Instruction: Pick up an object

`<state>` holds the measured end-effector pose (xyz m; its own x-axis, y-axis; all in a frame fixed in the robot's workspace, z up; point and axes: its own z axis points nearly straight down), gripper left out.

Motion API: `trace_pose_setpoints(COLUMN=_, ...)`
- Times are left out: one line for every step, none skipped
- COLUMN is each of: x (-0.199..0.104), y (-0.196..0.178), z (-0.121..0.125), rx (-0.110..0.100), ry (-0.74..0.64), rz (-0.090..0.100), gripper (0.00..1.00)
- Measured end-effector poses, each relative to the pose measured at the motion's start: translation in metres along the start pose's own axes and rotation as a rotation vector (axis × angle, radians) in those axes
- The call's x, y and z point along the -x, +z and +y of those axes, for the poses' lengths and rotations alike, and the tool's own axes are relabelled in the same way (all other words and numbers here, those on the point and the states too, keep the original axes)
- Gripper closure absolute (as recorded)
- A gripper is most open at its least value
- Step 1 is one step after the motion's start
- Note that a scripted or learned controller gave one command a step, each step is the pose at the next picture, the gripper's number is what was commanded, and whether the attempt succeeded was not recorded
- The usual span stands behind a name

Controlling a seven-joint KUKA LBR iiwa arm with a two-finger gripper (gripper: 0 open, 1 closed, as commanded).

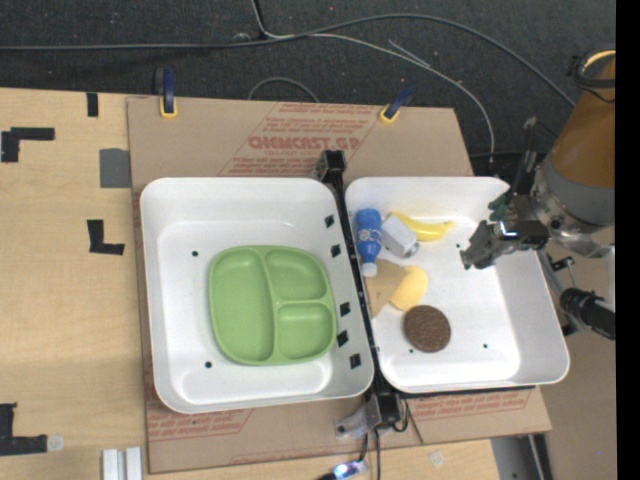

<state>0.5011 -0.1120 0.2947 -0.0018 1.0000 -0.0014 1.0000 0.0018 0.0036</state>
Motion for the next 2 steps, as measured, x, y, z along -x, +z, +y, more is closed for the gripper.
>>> trace_pose_setpoints(x=-0.051, y=0.016, z=0.033, rx=-0.005, ry=-0.004, rz=0.001, gripper=1.00)
trace_pose_setpoints(x=-0.101, y=0.038, z=0.058, rx=-0.006, ry=-0.004, rz=0.001, gripper=1.00)
